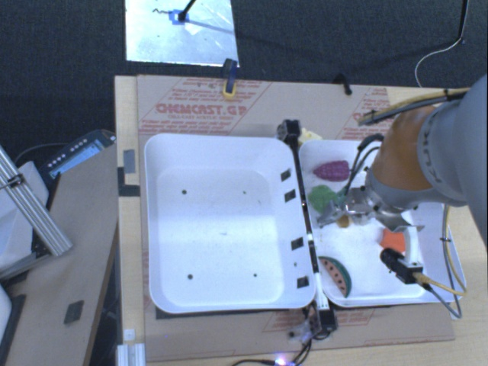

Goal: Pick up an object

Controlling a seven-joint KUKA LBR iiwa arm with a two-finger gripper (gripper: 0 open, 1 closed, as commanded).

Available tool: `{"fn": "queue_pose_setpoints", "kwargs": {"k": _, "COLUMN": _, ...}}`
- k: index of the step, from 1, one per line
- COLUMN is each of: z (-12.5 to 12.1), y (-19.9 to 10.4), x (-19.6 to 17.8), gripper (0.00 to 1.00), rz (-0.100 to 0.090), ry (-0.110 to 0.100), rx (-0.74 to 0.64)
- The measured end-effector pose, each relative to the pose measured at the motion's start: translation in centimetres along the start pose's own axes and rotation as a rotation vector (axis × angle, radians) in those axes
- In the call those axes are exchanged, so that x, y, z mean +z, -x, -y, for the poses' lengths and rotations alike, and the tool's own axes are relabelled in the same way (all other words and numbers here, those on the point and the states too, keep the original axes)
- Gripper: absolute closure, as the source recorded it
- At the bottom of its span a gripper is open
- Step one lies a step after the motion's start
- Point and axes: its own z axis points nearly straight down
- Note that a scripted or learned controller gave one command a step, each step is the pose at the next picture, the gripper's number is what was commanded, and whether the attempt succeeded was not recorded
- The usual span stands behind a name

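- Several objs are seen in right bin (358, 294), by its left wall.
- Pincer (341, 213) is lowered beside green piece (321, 197), prob. for a grab; grip state can't be told.

Dark, speckled carpet (61, 44) covers the floor around the scene. At twelve o'clock a shiny metal sheet (181, 20) lies on it, catching glare. The desk (206, 101) fills the centre, topped with pale board printed in red lettering, and a yellow-and-blue clamp (229, 78) grips its far edge. At nine o'clock stands a lower grey side table (84, 227) carrying a slanted aluminium rail (30, 212) and a dark handheld controller (80, 149). A thin white cable (446, 44) loops at two o'clock.
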Motion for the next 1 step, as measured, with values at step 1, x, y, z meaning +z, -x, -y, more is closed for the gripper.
{"fn": "queue_pose_setpoints", "kwargs": {"k": 1, "z": -3.24, "y": 5.16, "x": -0.02, "gripper": 0.00, "rz": 0.003, "ry": 0.000, "rx": 0.008}}
